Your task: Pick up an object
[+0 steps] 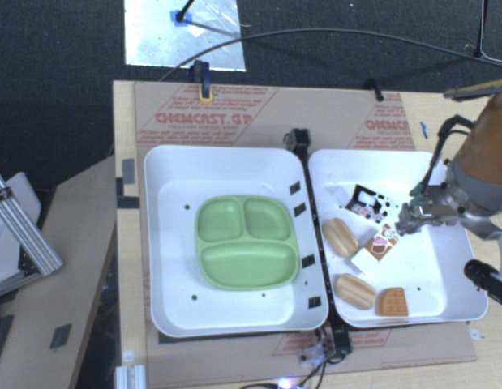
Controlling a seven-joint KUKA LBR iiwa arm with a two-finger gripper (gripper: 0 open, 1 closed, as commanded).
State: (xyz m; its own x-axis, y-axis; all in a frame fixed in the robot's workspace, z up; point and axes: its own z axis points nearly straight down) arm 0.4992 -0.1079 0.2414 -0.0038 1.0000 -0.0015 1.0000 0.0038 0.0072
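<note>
A waffle [392, 302] and a bun [355, 290] are located at the right bin's [457, 286] near edge. The gripper [406, 222] is positioned just above a card [381, 244] mid-bin; jaw state cannot be determined.

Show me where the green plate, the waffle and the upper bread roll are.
green plate [247, 242], camera view, its middle divider.
waffle [392, 302], camera view, its centre.
upper bread roll [341, 237], camera view, its middle.

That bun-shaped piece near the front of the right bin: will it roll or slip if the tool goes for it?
The bun-shaped piece looks rounded and oblong, so it may well roll sideways if nudged. Its surface looks smooth, so it could slip in a pinch. It lies close to the waffle piece, which a push might shove along too.
</note>
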